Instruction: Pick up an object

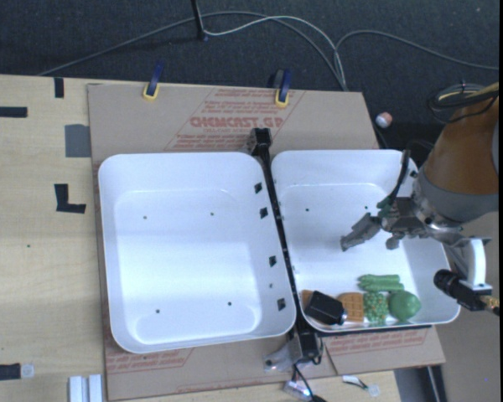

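My gripper (370, 241) hangs over the middle of the right bin (335, 174), with its fingers spread open and nothing between them. Several small objects lie along that bin's front edge, below the gripper. They are a black block (323, 308), an orange-brown piece (350, 305), a speckled green piece (374, 307), a round green object (404, 305) and a long green pod (379, 282). The pod is the closest to the gripper, a short way in front of it.
The left bin (184, 174) sits beside the right one, with a black divider rail (272, 233) and clips between them. Both rest on a cardboard sheet (226, 120) on the wooden bench. Cables run across the dark floor behind.
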You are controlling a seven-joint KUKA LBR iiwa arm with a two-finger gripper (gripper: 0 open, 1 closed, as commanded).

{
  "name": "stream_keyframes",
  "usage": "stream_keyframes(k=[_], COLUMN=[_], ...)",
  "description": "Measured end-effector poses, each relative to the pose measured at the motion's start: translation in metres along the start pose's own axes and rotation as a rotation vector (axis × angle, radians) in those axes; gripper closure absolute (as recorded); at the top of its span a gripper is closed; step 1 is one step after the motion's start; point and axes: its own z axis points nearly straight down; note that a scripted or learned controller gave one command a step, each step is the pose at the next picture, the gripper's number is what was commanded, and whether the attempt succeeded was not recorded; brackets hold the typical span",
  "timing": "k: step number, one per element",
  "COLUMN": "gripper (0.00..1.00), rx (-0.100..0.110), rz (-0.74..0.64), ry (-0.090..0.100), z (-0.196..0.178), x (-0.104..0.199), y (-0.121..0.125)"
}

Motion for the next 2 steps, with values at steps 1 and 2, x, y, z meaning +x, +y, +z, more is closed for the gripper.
stream_keyframes(k=[1, 2], gripper=[0.0, 0.0], rx=[-0.007, -0.012], rz=[-0.003, -0.006], ry=[-0.001, 0.0], z=[0.068, 0.033], x=[-0.016, 0.037], y=[0.057, 0.024])
